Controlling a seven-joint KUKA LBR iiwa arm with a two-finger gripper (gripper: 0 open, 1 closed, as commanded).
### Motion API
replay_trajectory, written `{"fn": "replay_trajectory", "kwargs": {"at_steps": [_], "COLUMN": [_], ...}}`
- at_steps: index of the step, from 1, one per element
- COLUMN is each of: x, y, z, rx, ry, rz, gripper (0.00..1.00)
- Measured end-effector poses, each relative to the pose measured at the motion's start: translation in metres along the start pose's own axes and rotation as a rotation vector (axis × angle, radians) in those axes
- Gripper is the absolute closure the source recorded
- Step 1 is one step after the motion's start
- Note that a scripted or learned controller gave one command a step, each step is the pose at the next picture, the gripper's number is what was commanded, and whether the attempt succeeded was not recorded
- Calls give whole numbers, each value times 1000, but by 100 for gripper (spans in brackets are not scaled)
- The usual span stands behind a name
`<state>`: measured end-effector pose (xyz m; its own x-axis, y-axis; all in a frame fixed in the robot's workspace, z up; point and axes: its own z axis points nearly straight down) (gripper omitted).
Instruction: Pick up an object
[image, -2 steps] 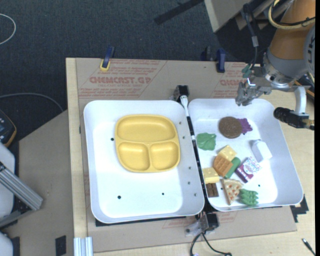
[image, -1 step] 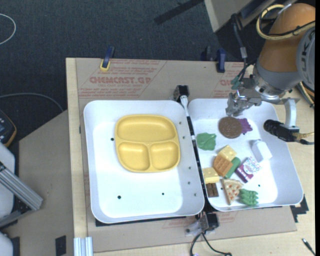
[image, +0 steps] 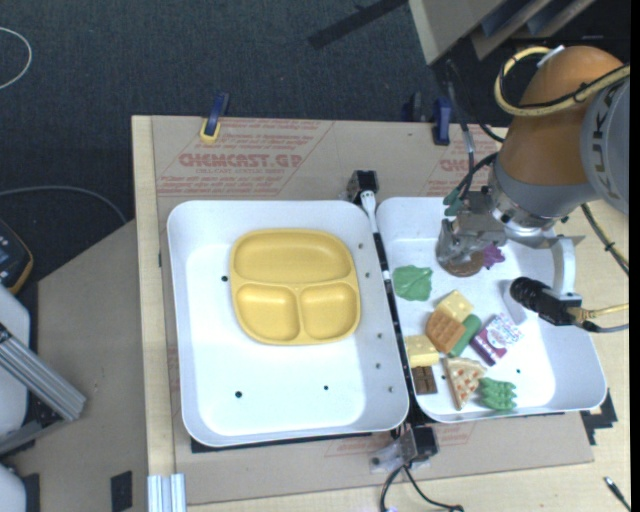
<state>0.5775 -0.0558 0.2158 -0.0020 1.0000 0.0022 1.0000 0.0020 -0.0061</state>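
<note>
A: In the right bin (image: 590, 385), toys sit heaped: a green leaf (image: 412, 282), a waffle (image: 449, 320), a pizza slice (image: 464, 379). The gripper (image: 462, 252) hangs low at the heap's far end, likely lined up for a grab.

B: Jaws?

A: Cannot tell; the wrist covers them. Something purple (image: 493, 257) pokes out beside it, unidentifiable. The yellow tray (image: 295, 283) lies alone in the left bin (image: 200, 330).

Light: bright and even from above my arm.
Glare: the two shallow white plastic bins (image: 200, 400) nearly wash out.
Shadows: soft, faint beneath the yellow three-compartment plastic tray (image: 296, 284).
Focus: slightly soft throughout; small toys look grainy.
</note>
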Motion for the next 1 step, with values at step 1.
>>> {"fn": "replay_trajectory", "kwargs": {"at_steps": [1], "x": [10], "y": [-29], "z": [-5], "rx": [-2], "ry": [-1], "rz": [2], "gripper": [100]}}
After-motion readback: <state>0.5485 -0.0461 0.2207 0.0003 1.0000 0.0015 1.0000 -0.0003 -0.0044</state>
